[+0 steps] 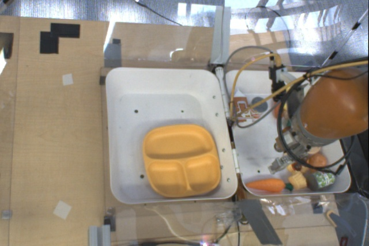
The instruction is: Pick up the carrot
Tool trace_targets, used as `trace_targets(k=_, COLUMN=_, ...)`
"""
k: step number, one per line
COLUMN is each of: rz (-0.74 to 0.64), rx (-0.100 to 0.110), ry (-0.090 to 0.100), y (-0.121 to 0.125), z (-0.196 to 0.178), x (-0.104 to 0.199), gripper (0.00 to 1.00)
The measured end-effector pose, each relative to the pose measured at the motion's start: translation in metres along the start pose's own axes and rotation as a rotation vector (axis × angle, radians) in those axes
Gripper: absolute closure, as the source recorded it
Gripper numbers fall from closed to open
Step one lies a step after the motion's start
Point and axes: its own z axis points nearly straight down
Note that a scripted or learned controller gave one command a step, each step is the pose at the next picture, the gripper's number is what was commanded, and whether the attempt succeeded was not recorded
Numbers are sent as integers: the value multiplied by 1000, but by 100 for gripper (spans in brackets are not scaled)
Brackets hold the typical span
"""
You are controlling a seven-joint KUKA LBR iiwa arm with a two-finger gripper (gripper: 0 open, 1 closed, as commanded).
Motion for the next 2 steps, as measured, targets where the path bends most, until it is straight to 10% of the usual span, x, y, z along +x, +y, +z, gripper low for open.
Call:
trace_targets(k=1, rz=-125, rx=1, ry=5, y=18, z=-93, x=53, gripper=100)
trace_targets(k=2, rz=-229, rx=1, ry=-2, y=-39, z=-120, x=15, gripper=100)
